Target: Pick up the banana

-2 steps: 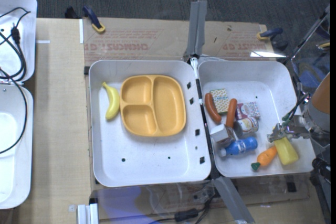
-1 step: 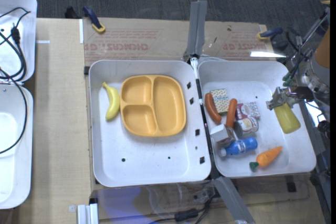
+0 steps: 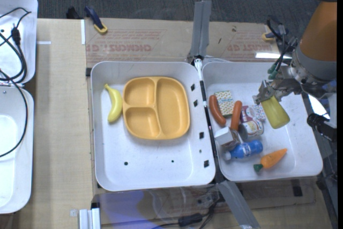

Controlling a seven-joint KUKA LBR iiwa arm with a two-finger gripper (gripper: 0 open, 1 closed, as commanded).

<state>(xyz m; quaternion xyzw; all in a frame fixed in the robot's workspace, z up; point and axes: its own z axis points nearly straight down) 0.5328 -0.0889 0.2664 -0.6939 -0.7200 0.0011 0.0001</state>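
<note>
While my gripper hangs over the right bin, grip state untellable, yellow bottle at its tip; banana lies in left bin, touching tray. Risk: fingers snag tray rim.

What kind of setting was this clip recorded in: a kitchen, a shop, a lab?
Most likely a robotics lab bench. Two white bins sit side by side on cardboard, holding toy food such as a banana and a divided yellow plate; loose cables lie at left, and a grey-orange robot arm reaches in.
</note>
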